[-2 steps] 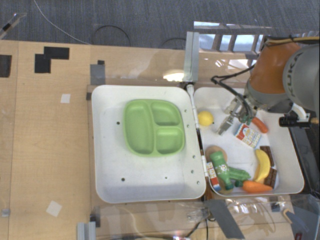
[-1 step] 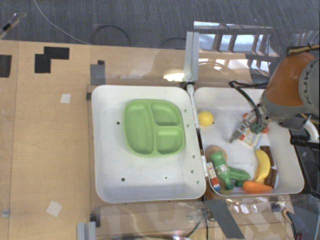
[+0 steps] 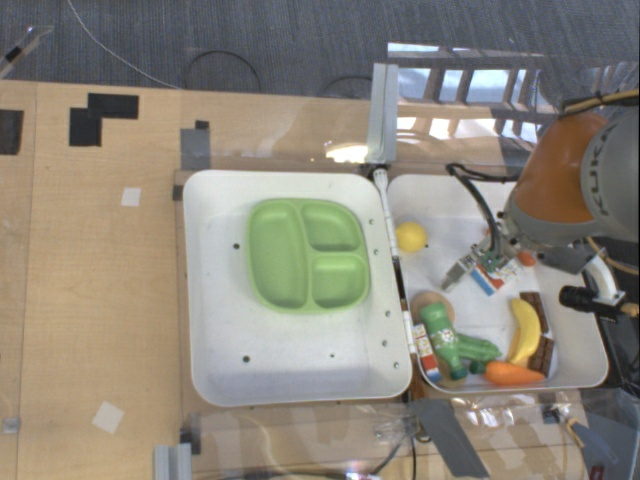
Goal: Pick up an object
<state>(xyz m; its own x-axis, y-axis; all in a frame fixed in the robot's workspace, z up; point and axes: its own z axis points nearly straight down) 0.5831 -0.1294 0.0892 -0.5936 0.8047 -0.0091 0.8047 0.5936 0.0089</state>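
Hovering over the right white bin (image 3: 590, 368), the grey claw (image 3: 472, 268) has its fingers spread apart, clamped on nothing. Its orange-banded arm (image 3: 560, 183) slants in from the right. Past the claw, a small yellow lemon (image 3: 411, 236) lies toward the divider; nearer the front rim sit a yellow banana (image 3: 524, 328), a green plastic bottle (image 3: 446, 340) and an orange carrot (image 3: 512, 373), the brown item under them hard to make out.

Bright even light; glare at bench's far edge.

Yellow banana (image 3: 525, 329) upright-lying, right bin's (image 3: 440, 203) near-right part
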